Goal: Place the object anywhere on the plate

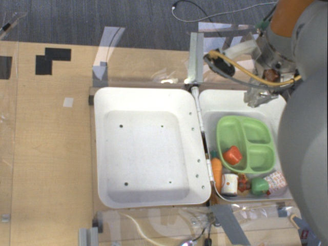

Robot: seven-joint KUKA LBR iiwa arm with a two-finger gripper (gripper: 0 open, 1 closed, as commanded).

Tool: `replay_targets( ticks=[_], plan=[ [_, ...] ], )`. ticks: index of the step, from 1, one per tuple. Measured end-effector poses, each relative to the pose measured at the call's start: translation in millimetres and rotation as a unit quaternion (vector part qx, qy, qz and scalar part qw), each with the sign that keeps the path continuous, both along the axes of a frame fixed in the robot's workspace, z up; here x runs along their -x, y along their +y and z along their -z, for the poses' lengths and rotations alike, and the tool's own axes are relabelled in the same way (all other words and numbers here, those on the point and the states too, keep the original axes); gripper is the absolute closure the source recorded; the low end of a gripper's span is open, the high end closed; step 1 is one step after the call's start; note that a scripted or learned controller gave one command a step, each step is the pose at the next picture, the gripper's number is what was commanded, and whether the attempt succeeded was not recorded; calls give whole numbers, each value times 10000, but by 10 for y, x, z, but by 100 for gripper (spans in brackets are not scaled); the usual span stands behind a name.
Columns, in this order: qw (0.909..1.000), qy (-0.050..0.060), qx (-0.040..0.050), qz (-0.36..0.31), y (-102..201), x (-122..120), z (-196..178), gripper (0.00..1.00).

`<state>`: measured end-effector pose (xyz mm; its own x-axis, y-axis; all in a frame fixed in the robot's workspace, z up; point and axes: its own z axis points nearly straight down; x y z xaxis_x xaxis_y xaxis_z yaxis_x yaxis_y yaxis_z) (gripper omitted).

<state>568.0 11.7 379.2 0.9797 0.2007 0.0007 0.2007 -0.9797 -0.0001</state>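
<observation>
- I see the green plate [245, 143] in the right bin [207, 111], with a red object [233, 155] lying in its large left compartment.
- An orange carrot [217, 172], a small jar [229, 184] and a green piece [260, 186] sit at the bin's near edge.
- My pincer [256, 97] hangs over the bin's far side; I cannot tell its grip.

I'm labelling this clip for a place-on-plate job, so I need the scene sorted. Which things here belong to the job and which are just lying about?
Belong to the job:
- green plate, in the right bin
- red object lying in the plate's large compartment

Lying about:
- carrot beside the plate
- small jar
- green item
- left bin
</observation>
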Motion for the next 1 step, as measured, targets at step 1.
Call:
replay_targets(
  ticks=[1],
  plan=[
    [10000, 9, 4, -18, -36, -697, 722, 100]
  ],
)
